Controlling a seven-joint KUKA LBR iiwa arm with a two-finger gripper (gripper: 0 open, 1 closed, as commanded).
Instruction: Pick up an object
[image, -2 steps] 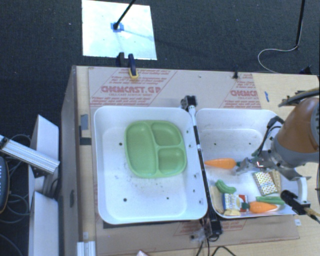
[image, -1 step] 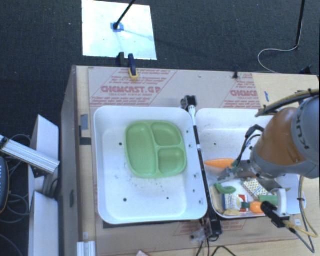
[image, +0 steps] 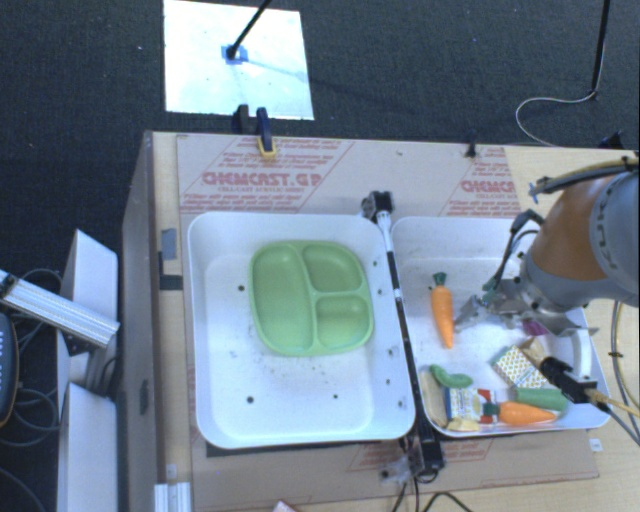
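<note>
The bench (image: 300, 165) carries 2 white bins side by side. The left bin (image: 225, 400) holds a green plate (image: 310, 298) with 3 compartments, lying flat near the middle of the bin, a little toward the far side. A black strip (image: 395, 300) runs between the 2 bins.

In the right bin (image: 470, 235) a toy carrot (image: 442, 312) lies near the left wall, with its green top pointing to the far side. Near the front wall of this bin there is a group of small things: a green piece (image: 452, 379), a small printed box (image: 462, 405), a second carrot (image: 527, 411) lying on its side, and a checkered packet (image: 512, 367) just behind it.

The arm (image: 590, 240) reaches in from the right and bends down over the right bin. The gripper (image: 478, 310) is low, just beside the first carrot on its right. Whether it is open or closed I cannot tell, and no object can be seen in its hold.
</note>
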